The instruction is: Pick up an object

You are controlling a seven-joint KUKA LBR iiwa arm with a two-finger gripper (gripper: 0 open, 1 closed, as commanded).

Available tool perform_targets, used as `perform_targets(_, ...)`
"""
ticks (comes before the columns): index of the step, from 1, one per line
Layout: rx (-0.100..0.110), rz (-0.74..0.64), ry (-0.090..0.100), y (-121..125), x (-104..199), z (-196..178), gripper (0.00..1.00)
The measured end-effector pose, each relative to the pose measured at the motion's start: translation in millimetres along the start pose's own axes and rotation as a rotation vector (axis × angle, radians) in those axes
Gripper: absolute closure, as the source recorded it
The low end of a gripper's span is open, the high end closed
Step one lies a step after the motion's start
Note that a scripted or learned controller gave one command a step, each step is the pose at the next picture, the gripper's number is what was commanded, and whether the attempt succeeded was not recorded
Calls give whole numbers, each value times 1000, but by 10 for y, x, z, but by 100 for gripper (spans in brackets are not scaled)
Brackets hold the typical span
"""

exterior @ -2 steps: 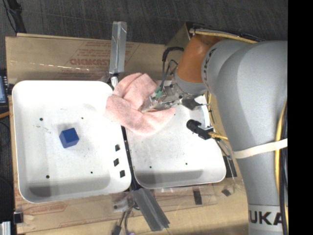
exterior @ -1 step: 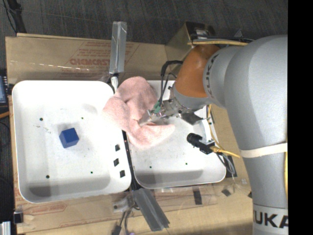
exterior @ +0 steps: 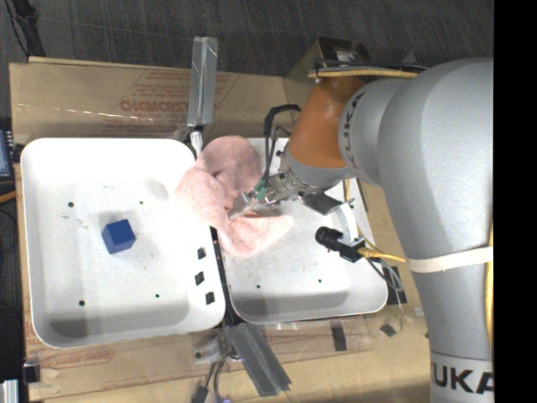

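Camera view: fingers (exterior: 252,200) pressed into pink cloth (exterior: 228,193); grip state unclear.

A plain pink cloth (exterior: 231,193), a solid blue cube (exterior: 118,235), two white bins (exterior: 50,250), and a grey arm (exterior: 436,166) banded orange.

I am looking at a robotics lab cell, not a home. A KUKA-marked arm (exterior: 436,225) is reaching over a bench (exterior: 101,99) lined with flattened cardboard and bearing two white bins (exterior: 50,225) side by side. Cables (exterior: 277,128) are trailing near the wrist, metal brackets (exterior: 203,82) are fixing the bins, and dark carpet (exterior: 252,15) is showing beyond.
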State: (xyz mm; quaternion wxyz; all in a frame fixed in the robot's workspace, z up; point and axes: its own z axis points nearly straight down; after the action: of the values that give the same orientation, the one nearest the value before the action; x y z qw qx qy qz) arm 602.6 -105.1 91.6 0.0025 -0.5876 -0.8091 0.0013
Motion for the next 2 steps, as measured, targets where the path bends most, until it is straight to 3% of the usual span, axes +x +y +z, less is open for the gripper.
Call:
perform_targets(1,1,-110,1,-68,43,3,0)
perform_targets(2,3,-114,3,-68,49,-91,100)
